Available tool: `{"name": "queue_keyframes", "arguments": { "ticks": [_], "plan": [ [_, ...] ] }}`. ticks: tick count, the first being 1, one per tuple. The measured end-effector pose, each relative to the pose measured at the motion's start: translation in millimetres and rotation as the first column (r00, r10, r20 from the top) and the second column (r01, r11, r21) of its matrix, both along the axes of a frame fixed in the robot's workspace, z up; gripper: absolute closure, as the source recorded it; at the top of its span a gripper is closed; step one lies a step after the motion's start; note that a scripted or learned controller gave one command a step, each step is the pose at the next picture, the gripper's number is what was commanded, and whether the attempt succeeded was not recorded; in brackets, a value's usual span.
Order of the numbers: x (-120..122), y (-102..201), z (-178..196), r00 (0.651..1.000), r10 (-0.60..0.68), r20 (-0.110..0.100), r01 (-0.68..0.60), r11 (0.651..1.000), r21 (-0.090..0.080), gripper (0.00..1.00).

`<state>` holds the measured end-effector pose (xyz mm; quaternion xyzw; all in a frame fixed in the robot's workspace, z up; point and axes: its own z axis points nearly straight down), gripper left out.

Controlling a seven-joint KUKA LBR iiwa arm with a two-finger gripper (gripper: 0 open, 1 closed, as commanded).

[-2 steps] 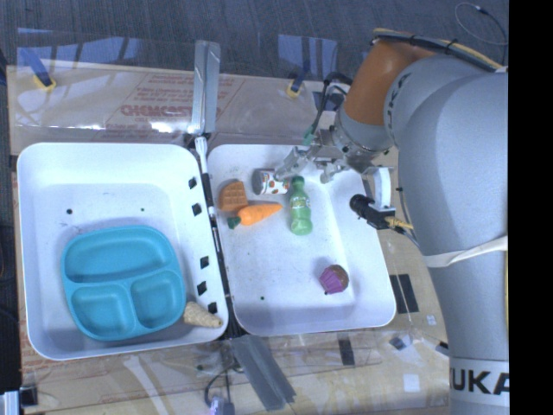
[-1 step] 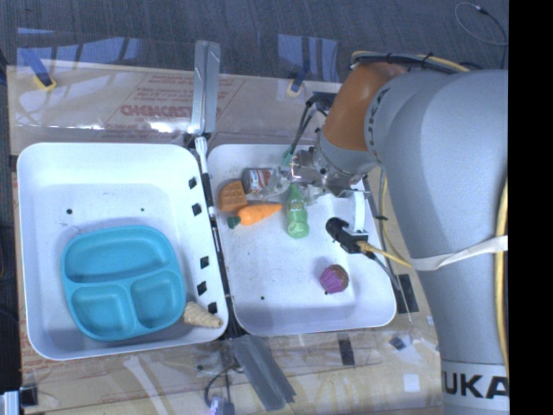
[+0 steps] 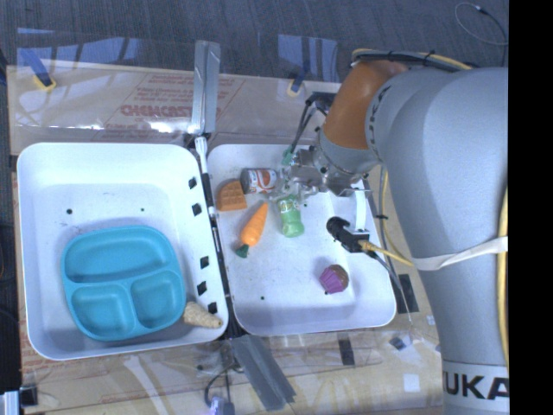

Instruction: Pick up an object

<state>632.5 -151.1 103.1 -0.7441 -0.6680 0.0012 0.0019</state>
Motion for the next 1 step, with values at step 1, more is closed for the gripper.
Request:
{"name": "queue_keyframes", "arguments": {
  "ticks": [1],
  "plan": [
    [9.3, 66.9, 89.8, 0.998, 0.057, 0.003, -0.057, 0.998, 0.0, 1.0]
  ]
}}
